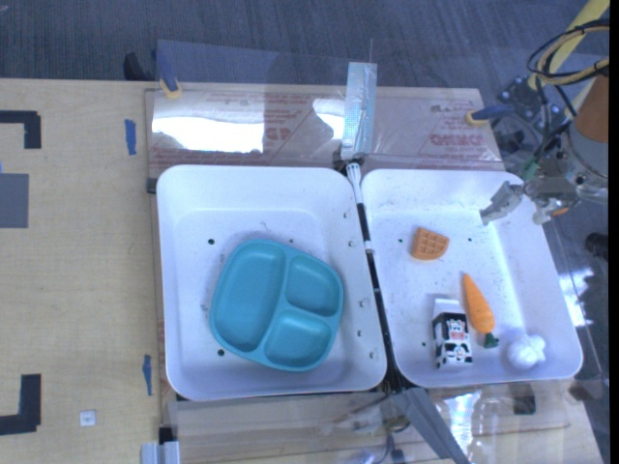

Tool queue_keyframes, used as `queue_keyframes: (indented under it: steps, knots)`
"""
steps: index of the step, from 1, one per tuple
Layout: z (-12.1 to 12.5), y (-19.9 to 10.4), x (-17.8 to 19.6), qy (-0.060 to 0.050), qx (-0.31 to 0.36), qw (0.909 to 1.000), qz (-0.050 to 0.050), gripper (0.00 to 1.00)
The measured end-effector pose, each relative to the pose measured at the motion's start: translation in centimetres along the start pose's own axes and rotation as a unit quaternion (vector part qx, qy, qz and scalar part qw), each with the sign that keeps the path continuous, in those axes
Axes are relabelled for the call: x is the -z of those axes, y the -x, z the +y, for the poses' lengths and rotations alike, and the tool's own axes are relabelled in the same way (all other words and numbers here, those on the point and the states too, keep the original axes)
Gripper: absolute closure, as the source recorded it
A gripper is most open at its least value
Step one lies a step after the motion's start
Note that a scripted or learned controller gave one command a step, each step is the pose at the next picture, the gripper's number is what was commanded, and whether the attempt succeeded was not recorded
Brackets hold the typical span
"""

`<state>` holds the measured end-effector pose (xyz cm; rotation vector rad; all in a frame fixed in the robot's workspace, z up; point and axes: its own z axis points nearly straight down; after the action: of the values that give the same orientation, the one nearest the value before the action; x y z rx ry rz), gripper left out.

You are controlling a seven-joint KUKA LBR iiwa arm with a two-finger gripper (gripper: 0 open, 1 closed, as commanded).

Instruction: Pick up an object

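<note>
The orange waffle piece (429,244) lies on the right bin (551,259) floor, below and left of the pincer (517,204), which hangs unladen with fingers spread; the carrot (477,304), milk carton (452,333) and white ball (525,352) lie farther below it.

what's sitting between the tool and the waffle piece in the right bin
Nothing visible. The tool sits at the right bin's upper right edge, and bare white floor separates it from the waffle piece. The carrot lies lower, off that line.
</note>
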<state>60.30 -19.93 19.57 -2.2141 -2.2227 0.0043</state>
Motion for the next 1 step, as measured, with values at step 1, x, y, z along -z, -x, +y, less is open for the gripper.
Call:
queue_keyframes:
  steps: [1]
  knots:
    - [-4.39,1.13,-10.21,-0.002,-0.02,0.9998,0.009,0.0]
